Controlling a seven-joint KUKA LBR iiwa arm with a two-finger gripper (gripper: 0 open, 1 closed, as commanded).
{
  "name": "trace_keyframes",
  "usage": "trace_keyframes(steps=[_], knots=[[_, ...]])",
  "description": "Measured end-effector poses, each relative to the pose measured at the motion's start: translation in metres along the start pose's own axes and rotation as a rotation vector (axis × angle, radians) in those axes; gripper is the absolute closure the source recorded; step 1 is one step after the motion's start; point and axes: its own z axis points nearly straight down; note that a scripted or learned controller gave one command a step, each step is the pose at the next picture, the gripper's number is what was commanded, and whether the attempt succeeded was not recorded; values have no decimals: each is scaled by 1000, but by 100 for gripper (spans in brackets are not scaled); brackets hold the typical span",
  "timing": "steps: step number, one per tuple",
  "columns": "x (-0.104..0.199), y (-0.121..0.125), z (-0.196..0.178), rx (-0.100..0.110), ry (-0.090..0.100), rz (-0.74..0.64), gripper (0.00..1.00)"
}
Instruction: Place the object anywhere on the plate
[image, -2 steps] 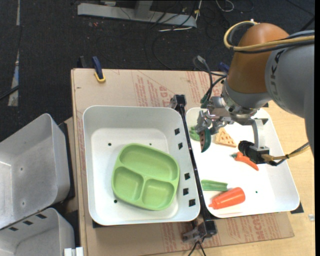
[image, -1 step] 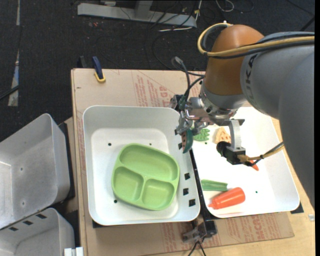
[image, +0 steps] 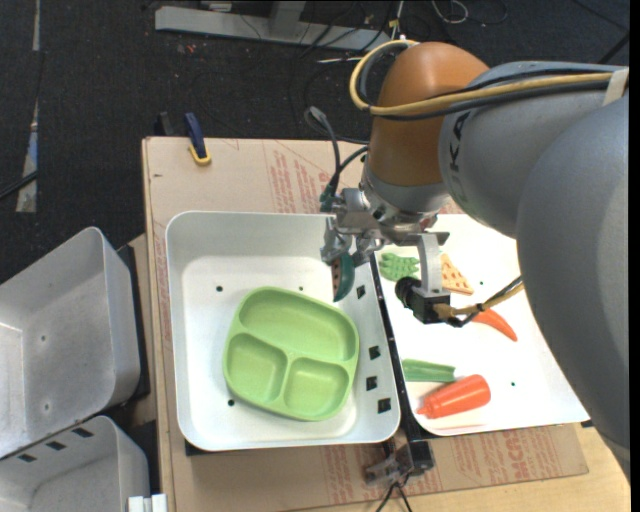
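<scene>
Green three-part plate (image: 290, 350), bare, sitting in a white bin (image: 200, 300). The gripper (image: 347, 270) hangs just past the plate's far right rim, over the wall between this bin and the second bin (image: 530, 380) right of the plate. A dark green sliver pokes down under the gripper. You can't tell if that's the object or gripper hardware, and you can't tell if the jaws are clenched, released or grasping anything.

Right of the plate in that second bin are the toy foods:
- a red-orange carrot (image: 455, 396) level with the plate's near edge
- a green pod (image: 428, 371) just behind the carrot
- an orange chili (image: 495, 322) further right
- a yellow wedge (image: 455, 277) and a leafy green piece (image: 400, 266) level with the plate's far rim

Any of these could be the object.

Judgement: this is either carry or reach. If something is held, bring it left and toward you from the rim until it's over a compartment. Go low before letting go, since a drop on the raised rim would likely roll it off into the bin.

Writing: there's red print on the cardboard (image: 260, 170) behind the plate, too faint to read. The arm's grey shell has a dark letter, maybe a K, with the rest cut off.
</scene>
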Motion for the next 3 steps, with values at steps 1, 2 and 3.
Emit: trace_keyframes(steps=[1,2,3], knots=[[44,20,8,-1,1,-1,100],[30,28,6,0,-1,8,100],[31,27,6,1,-1,6,0]])
